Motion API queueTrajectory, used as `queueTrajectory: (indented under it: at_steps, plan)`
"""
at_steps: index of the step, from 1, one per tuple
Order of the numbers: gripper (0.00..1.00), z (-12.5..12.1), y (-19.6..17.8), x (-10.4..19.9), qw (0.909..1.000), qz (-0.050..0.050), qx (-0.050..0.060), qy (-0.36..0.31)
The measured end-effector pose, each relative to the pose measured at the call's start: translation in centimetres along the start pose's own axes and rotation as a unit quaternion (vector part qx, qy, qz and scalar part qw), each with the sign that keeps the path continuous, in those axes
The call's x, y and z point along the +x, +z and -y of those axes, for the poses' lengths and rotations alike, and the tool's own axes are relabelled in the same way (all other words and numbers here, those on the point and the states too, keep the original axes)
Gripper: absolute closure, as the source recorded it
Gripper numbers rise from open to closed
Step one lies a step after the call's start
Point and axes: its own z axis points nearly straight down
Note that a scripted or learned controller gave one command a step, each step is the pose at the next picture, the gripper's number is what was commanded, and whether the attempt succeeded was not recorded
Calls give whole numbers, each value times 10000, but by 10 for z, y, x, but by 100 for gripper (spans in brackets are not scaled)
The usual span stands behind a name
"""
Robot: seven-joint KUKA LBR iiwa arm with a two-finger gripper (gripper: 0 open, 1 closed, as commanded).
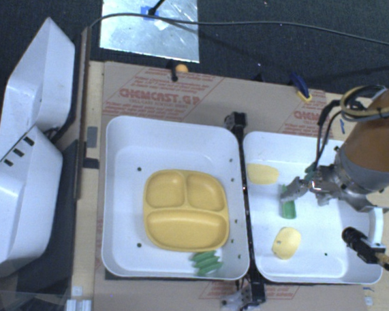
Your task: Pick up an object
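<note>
Left bin: yellow divided plate; green pea pod just beside its lower edge.
Right bin: pale yellow piece at upper left, lemon lower down, green piece between them.
Gripper: directly over the green piece's top end; whether it is apart or together cannot be told.
Writing: red "CHEMCAST GP" on the brown board under the bins.

gripper – right bin | above green piece | tray – left bin

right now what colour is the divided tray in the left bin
Pale yellow divided tray, seen in the camera view.
</note>
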Motion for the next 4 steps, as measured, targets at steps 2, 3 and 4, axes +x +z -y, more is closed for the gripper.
queueTrajectory:
  at_steps: [2,3,4]
  plan:
    - [0,2,-16,-9,10000,1,1,3]
    - [0,4,-40,-14,10000,2,-10,3]
    - [0,-7,-24,-21,10000,0,5,2]
